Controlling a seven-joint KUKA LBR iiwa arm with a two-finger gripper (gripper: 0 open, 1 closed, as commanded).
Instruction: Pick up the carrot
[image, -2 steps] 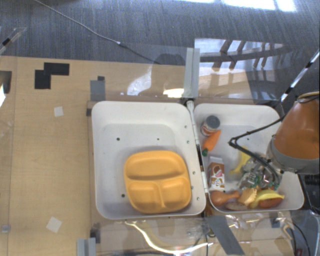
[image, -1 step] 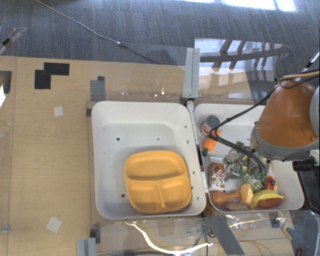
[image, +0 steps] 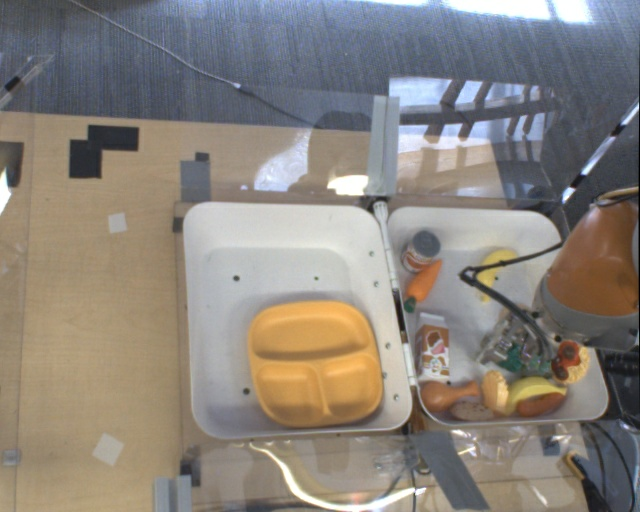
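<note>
Gripper: the gripper (image: 512, 345) sits low over the near right part of the right bin (image: 455, 222), above a heap of toy food; whether it is spread or pressed together I cannot tell.
Carrot: the carrot (image: 423, 281) lies at the far left of that bin, just beside the middle wall, its thick end touching a small can (image: 422, 247) — well apart from the gripper.
Handling: probably light, stiff and smooth plastic; best pinched across the thick middle.
Left bin: the left bin (image: 215, 240) holds a yellow tray (image: 314, 360).
Surface and room: a pale wood bench (image: 90, 330); beyond it, dark ribbed floor (image: 300, 40).
</note>
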